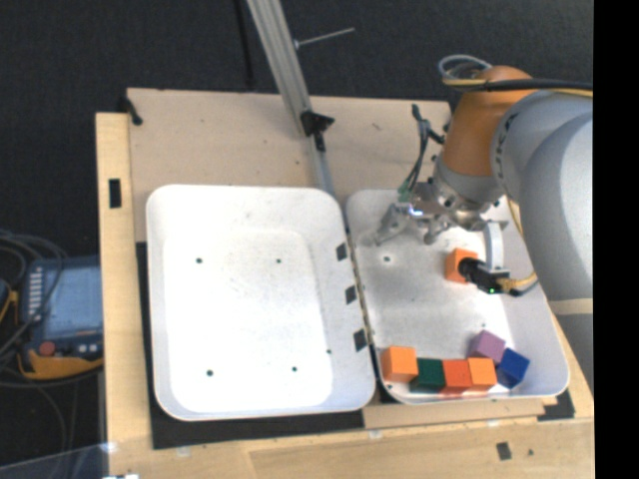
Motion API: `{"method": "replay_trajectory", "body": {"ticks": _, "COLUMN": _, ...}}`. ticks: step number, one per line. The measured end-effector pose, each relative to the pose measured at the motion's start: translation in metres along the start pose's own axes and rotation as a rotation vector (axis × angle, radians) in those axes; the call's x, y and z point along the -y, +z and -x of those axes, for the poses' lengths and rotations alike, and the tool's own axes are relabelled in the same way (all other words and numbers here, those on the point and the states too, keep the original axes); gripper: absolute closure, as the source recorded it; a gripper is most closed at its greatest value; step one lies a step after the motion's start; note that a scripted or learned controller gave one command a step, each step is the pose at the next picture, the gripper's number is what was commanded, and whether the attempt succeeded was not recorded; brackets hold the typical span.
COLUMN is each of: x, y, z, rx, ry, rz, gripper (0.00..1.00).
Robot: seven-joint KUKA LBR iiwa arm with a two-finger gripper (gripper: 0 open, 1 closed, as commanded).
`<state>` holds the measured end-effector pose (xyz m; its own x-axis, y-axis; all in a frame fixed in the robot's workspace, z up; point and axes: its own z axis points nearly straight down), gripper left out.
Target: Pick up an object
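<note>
Grey arm: reaches in from the right, over the far right corner of the right bin. Bends down at the wrist, with the orange band uppermost and a loop of cable above it.

Gripper: hangs low over the far edge of the right bin, near its far left corner, pointing down and slightly toward the left bin. Too small and too cluttered with metal parts to tell how far open it is, or whether it grips anything.

Orange block: lies alone on the right bin's floor, toward the far right corner, just beside the wrist and apart from the gripper tip. Touches or sits under a black fitting with a small green light.

Remaining blocks: crowded along the near edge of the right bin.
- Orange cube: near the near left corner.
- Dark green block: next to it, touching.
- Two more orange blocks: side by side after the green one.
- Purple block: just behind those two.
- Blue block: at the near right corner, touching the purple one.

Left bin: lies flush against the right one on the bench.

Aluminium rail: slants down from the top to the far edge between the bins.
</note>
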<state>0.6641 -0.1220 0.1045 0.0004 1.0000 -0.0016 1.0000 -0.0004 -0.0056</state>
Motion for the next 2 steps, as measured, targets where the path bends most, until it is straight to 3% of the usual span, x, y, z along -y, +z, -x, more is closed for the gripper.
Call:
{"method": "replay_trajectory", "body": {"ticks": 1, "x": 0.0, "y": 0.007, "z": 0.001, "rx": 0.001, "ry": 0.001, "rz": 0.005, "gripper": 0.0}}
{"method": "replay_trajectory", "body": {"ticks": 2, "x": -0.001, "y": -0.005, "z": 0.002, "rx": 0.001, "ry": 0.002, "rz": 0.009, "gripper": 1.0}}
